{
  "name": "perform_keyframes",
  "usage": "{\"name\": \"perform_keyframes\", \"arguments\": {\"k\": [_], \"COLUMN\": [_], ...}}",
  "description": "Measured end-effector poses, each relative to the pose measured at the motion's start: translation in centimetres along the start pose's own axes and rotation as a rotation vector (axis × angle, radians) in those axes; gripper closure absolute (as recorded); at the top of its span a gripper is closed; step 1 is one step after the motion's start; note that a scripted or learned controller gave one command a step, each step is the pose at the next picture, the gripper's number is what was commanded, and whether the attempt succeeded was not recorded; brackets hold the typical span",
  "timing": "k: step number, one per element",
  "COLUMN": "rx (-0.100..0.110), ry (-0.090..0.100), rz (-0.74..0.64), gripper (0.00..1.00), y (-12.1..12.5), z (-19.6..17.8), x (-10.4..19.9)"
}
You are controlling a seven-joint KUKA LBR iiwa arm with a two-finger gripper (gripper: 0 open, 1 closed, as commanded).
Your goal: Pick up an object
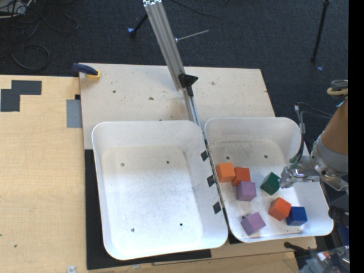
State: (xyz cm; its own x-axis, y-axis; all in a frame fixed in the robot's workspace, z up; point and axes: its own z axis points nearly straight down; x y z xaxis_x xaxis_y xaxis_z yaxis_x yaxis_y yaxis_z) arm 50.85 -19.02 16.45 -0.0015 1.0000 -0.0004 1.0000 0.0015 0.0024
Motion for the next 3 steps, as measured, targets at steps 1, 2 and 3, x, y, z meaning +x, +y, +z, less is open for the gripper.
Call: {"name": "perform_keyframes", "arguments": {"k": [1, 2, 3], "rx": [-0.001, -0.001, 0.005], "ry": [-0.001, -0.001, 0.003], "rz": [0.001, 0.0, -0.002], "gripper": [1.0, 1.0, 1.0], "y": [0.8, 0.9, 0.0], "z": [-5.4, -10.1, -10.0], "x": [-0.9, -1.0, 4.2]}}
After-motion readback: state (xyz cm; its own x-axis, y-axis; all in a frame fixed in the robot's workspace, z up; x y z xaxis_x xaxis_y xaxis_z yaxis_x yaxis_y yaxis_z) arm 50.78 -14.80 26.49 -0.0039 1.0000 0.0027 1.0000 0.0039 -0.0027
